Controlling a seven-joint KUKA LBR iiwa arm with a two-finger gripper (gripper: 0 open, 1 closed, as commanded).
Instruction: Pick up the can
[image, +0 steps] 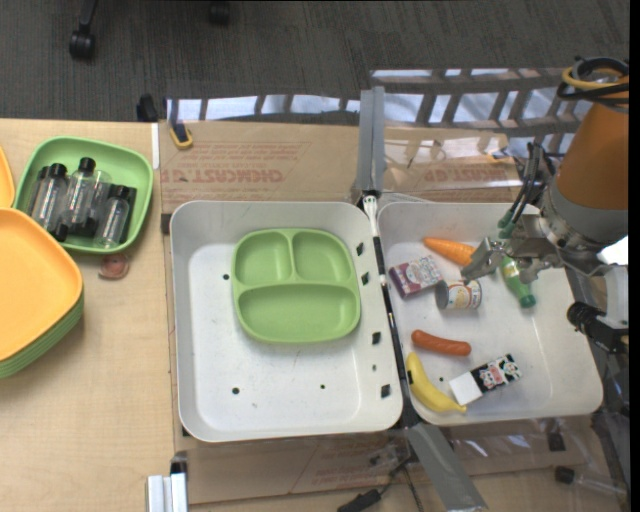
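Note:
The can (460, 296) lies on its side in the right bin (560, 400), with a pale label and a metal end facing left. My gripper (507, 262) hangs just up and to the right of it, above the bin floor, and is open. One grey finger (480, 263) reaches down toward the can's upper right side. The top of a green bottle (519, 283) sits under the gap between the fingers. The can is not between the fingers.
In the right bin, a purple packet (415, 275) and a carrot (449, 250) lie left of and above the can. A sausage (441, 344), a banana (432, 389) and a black-and-white carton (485, 376) lie nearer the front. A green divided plate (296, 285) sits in the left bin (200, 400).

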